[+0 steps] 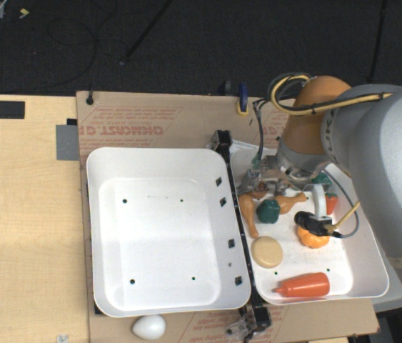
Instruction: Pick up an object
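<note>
Bins are sitting side by side on the bench, and the camera is looking down on both at a slant. Reaching in from the right, the grey arm is showing its orange band above the wrist and hanging over the far end of the right bin. The gripper is sitting low among the clutter there, and I cannot tell how it is set, because the wrist and cables are covering it from above.

Objects are crowding the right bin. A dark green piece is lying just below the gripper, with a tan, carrot-like piece running along the bin's left wall beside it. A round beige disc is resting nearer the camera, and a red-orange bottle-shaped object is lying on its side near the front rim. An orange object with a black part on top is sitting toward the right, close to a white and red item. Whether the gripper is touching any of them is not clear.

Over in the left bin, plain white floor is showing. A white egg-shaped object is resting outside, just in front of that bin's front rim, on the brown cardboard sheet under both bins.
</note>
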Controlling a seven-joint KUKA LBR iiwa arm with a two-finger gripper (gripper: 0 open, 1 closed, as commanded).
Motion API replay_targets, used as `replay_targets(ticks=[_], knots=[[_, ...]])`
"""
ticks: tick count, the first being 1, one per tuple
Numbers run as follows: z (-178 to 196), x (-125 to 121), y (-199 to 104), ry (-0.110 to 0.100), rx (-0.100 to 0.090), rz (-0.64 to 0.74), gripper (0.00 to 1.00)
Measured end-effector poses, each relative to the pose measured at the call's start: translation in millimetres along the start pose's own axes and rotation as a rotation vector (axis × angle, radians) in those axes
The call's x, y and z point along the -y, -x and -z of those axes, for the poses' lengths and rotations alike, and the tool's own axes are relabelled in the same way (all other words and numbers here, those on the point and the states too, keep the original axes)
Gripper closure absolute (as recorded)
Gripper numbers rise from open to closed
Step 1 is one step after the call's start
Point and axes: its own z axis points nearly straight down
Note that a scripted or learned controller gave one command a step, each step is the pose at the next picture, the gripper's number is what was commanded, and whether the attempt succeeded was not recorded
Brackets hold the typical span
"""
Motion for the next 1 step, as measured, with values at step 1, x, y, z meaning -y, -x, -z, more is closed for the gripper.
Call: replay_targets(ticks=[1], knots=[[6.7, 43.1, 12.7, -0.004, -0.001, -0.002, 0.00]])
